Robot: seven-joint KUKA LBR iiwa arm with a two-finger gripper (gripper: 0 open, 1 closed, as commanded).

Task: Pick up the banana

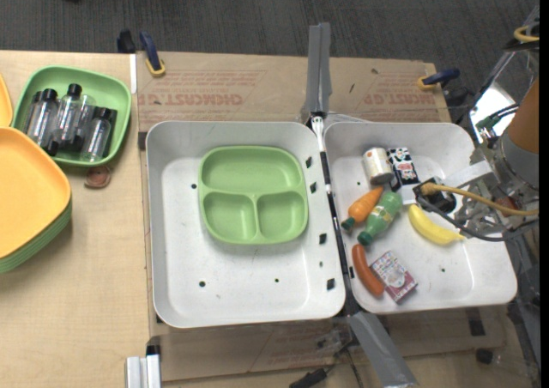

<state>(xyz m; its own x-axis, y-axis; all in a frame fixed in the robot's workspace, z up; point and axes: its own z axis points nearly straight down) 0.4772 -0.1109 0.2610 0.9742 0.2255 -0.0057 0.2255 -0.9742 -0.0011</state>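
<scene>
Banana (433, 227) sits just right of the green bottle (382, 215), carrot (366, 203) touching the bottle's left, sausage (368, 270) just below it.

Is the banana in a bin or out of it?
In: the banana lies on the right bin's floor, beside the green bottle.

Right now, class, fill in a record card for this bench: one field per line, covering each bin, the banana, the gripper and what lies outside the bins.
left bin: green tray with three compartments
right bin: banana, carrot, green bottle, can, carton, sausage, pink box
banana: lying flat, right of the bottle
gripper: low, by the banana's right end
grasp: none seen
outside bins: green dish of vials, yellow plates, both at left
</scene>
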